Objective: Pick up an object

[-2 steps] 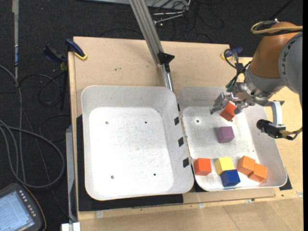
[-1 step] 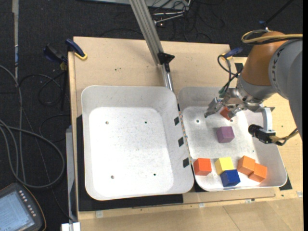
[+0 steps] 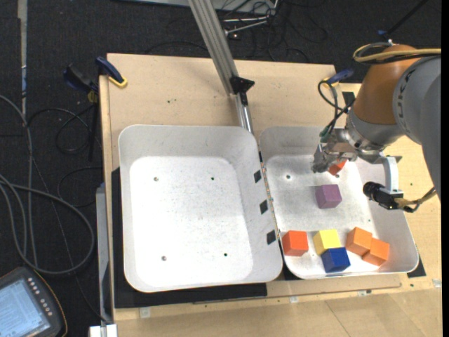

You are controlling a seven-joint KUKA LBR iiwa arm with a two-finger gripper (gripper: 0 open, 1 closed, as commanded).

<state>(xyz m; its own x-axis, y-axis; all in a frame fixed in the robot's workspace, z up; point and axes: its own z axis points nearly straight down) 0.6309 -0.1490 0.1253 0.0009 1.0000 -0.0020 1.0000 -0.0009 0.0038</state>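
1. Nearest the lens, front row of right bin point(image 3: 405, 255): orange block point(image 3: 295, 242), yellow block point(image 3: 326, 240), blue block point(image 3: 336, 259), two more orange blocks point(image 3: 369, 245) touching each other at the front right corner
2. Gripper point(image 3: 331, 161) is down in the right bin's back half with a small orange-red piece point(image 3: 337, 166) right at its tip; you can't tell whether it's pinched or just beside the tip, so don't count it as held
3. Judgement: before you lift, check the piece sits between the tips, then raise straight and slow
4. Purple block point(image 3: 328, 196) sits just in front of the gripper, apart from it; easy fallback target, clear on all sides
5. Left bin point(image 3: 140, 142) holds no blocks, only speckled floor
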